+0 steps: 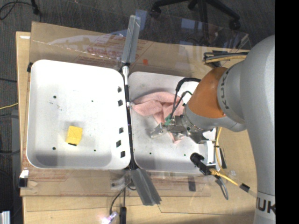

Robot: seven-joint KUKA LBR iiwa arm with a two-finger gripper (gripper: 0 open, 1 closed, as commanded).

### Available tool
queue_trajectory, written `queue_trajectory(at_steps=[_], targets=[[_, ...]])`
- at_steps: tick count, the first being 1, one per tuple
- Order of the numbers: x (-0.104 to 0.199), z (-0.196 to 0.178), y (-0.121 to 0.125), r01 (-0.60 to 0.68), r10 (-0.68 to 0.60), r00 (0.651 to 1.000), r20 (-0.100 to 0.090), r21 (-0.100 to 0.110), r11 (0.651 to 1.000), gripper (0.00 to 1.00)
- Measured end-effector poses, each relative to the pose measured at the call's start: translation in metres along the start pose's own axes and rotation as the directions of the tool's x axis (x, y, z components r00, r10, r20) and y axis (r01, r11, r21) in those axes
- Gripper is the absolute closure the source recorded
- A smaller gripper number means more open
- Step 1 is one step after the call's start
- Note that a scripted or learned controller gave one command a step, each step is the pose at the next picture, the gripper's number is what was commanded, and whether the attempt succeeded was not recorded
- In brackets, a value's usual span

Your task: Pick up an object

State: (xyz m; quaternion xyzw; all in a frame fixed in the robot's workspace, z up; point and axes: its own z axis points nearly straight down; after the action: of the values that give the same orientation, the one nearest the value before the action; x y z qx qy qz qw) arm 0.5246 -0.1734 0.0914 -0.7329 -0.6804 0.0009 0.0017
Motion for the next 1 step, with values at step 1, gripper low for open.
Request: queue_trajectory(at_steps=[1], targets=[[0.0450, 0.0008, -0.0108, -0.273, 0.273, 0.962, -0.001, 0.004, 0.962, 0.00]])
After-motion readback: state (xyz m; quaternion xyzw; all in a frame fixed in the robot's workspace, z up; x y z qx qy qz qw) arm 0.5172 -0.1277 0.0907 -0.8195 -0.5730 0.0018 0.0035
